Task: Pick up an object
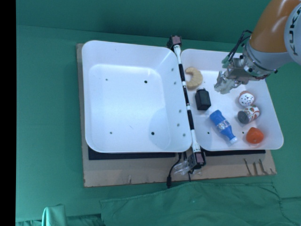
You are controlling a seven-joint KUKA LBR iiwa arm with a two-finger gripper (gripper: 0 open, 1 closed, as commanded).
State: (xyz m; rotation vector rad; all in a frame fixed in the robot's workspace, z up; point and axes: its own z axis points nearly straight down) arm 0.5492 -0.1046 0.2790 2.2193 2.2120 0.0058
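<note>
The right bin [273, 126] holds a tan croissant-shaped piece [193, 76], a black box [202, 99], a blue bottle [223, 125] lying on its side, a white round toy with orange marks [246, 99], a grey and orange ball toy [248, 115] and an orange piece [255, 135]. My gripper [223, 86] hangs over the upper middle of this bin, between the croissant shape and the white round toy. I see nothing between its fingers.
The left bin [131, 102] lies beside the right one, joined by a black and white divider bar [184, 93]. Both sit on a cardboard sheet [141, 173] over green cloth. A clamp with a cable [188, 166] sits at the front of the divider.
</note>
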